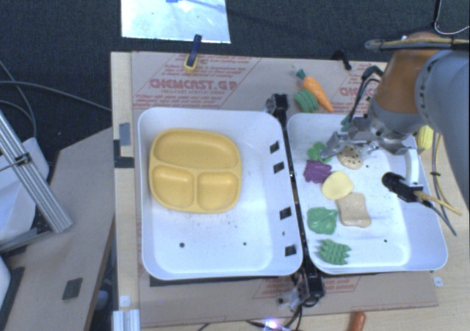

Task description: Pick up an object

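From the camera above the bench, we see the gripper (345, 140) low in the right bin (426, 249), just beside a speckled cookie (351, 158) at that bin's far side; we cannot tell how its jaws stand or whether they hold something. Nearer than the cookie lie a purple piece (317, 171), a yellow piece (337, 186), a tan toast (355, 210) and two green leaves (322, 219), while a yellow divided plate (194, 170) sits in the left bin (220, 249).

A bench (220, 76) topped with printed brown board is seen carrying two shallow white bins, the left bin (213, 249) and right bin (422, 245) set side by side and touching. A toy carrot (317, 89) and a green piece (306, 101) lie on the board behind them.
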Robot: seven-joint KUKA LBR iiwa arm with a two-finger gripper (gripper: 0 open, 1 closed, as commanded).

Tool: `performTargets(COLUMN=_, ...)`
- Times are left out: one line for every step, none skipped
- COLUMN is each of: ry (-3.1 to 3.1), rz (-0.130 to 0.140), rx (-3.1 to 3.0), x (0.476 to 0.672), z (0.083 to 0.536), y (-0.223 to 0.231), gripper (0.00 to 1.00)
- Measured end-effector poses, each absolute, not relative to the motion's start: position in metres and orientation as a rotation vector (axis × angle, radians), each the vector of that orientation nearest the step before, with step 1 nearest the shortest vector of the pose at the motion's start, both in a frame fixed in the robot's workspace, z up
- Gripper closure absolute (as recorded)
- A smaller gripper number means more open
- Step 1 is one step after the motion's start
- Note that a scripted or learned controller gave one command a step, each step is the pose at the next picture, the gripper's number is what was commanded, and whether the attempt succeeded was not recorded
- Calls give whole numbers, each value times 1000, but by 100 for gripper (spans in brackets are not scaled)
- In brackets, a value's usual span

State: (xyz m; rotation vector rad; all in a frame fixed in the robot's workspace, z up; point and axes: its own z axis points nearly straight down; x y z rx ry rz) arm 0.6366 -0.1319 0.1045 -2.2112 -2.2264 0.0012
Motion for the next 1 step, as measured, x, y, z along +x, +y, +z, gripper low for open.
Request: performTargets(ry=-2232, rz=-6, rx=-2217, x=671, z=102, y=-126, gripper=0)
